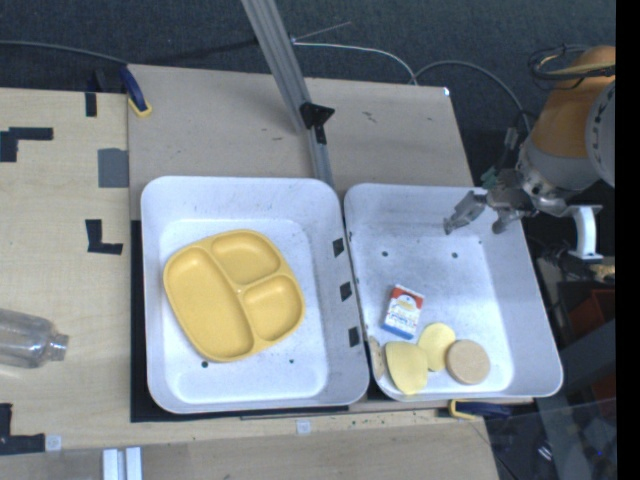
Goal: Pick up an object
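Observation:
My gripper [480, 215] hangs over the upper right part of the right bin [500, 268], its two fingers spread apart and open with nothing between them. In the bin's lower part lie a small red, white and blue box [403, 312], two pale yellow pieces [405, 366] [437, 342] and a tan round disc [467, 361]. These things sit well below and to the left of the gripper.
The left bin [160, 298] holds a yellow divided plate [233, 293]. A grey metal pole [283, 58] slants across the bench toward the bins' top. A clear bottle [30, 340] lies at the far left. Cables run along the bench's back edge.

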`<action>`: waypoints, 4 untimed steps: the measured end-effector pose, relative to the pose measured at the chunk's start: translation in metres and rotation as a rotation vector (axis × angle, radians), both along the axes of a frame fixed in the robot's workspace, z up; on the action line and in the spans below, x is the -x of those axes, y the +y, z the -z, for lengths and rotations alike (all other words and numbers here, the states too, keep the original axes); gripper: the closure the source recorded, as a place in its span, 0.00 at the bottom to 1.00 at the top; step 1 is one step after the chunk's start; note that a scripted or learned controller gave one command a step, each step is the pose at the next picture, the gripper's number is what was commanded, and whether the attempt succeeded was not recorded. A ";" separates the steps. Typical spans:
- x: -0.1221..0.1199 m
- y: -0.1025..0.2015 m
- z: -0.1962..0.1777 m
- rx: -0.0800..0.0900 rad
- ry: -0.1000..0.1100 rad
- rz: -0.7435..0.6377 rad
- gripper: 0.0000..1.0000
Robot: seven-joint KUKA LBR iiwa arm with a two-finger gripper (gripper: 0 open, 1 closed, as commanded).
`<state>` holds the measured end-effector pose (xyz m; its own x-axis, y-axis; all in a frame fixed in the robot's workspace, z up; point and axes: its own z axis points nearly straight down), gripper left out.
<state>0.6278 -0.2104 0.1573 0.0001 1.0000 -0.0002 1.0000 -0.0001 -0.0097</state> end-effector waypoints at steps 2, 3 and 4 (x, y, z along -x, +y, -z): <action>-0.053 0.001 0.036 -0.001 0.000 -0.002 0.00; -0.053 0.000 0.039 0.000 0.001 -0.001 0.00; -0.049 0.000 0.047 -0.001 0.000 -0.001 0.00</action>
